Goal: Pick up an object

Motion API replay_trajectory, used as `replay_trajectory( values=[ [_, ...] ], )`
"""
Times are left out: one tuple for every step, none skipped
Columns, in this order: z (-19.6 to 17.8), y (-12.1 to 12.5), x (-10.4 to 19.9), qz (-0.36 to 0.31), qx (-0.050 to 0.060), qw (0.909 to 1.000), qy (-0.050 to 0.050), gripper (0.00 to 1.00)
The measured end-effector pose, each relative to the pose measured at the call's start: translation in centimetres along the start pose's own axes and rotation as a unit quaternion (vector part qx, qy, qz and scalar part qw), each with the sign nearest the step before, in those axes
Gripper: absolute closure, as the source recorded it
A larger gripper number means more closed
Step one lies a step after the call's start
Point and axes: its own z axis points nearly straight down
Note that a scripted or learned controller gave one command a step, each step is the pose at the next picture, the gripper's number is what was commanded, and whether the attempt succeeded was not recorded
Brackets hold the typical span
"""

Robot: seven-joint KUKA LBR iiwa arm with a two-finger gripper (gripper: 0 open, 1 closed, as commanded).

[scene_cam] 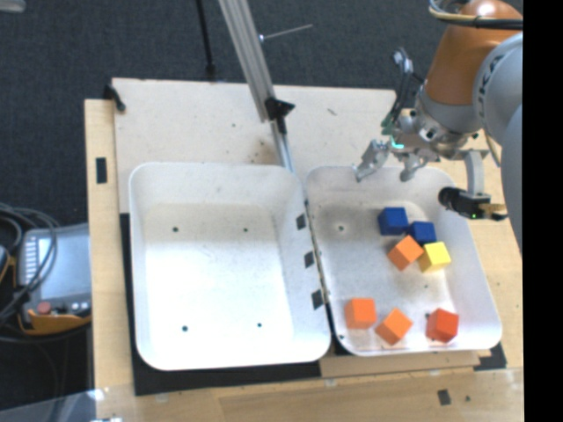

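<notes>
My gripper (pixel 388 166) hangs over the far edge of the right bin (pixel 352 196), its two fingers spread apart and nothing between them. Below it in that bin lie several blocks: a blue block (pixel 393 220), a smaller blue block (pixel 423 231), an orange block (pixel 405 252) and a yellow block (pixel 435 256) clustered together. Along the near side sit an orange block (pixel 360 312), another orange block (pixel 395 325) and a red block (pixel 442 325). The gripper is well above and behind the nearest blue block.
The left bin (pixel 220 262) stands beside the right one, with a dividing rim between them. A slanted metal rod (pixel 251 60) rises from the back of the bench. A control box (pixel 48 275) with cables sits off the bench's left side.
</notes>
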Motion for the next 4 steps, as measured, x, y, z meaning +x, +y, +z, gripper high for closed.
replay_trajectory(
  values=[
    [-0.3,0.1,-0.1,-0.001,-0.002,1.0000,-0.002,0.00],
    [3.9,0.3,0.2,-0.002,-0.001,1.0000,-0.001,0.00],
    [10.0,0.2,-0.4,0.001,0.000,1.0000,-0.001,0.00],
    [11.6,0.3,-0.5,0.000,-0.002,1.0000,-0.002,0.00]
  ],
)
